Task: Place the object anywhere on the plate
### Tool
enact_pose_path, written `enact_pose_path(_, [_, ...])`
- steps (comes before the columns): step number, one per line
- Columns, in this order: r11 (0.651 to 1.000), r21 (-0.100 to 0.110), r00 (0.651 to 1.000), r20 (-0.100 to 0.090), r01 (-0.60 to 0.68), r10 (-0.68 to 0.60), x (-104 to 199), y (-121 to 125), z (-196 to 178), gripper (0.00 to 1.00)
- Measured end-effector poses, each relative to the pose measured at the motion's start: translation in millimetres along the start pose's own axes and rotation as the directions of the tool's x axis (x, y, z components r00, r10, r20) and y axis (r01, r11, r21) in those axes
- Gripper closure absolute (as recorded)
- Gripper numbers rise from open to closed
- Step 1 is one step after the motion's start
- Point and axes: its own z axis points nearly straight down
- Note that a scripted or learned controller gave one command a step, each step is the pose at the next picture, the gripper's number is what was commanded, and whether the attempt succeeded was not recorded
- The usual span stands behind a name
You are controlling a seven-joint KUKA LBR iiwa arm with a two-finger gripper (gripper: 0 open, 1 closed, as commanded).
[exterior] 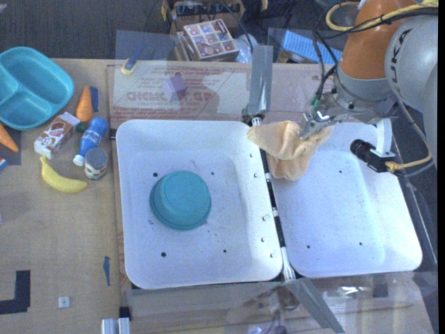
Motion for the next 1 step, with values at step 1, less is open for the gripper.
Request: enact_pose_path(1, [0.998, 0.000, 0.998, 0.001, 0.066, -0.066, 67.2, 8.9, -0.9, 1.00])
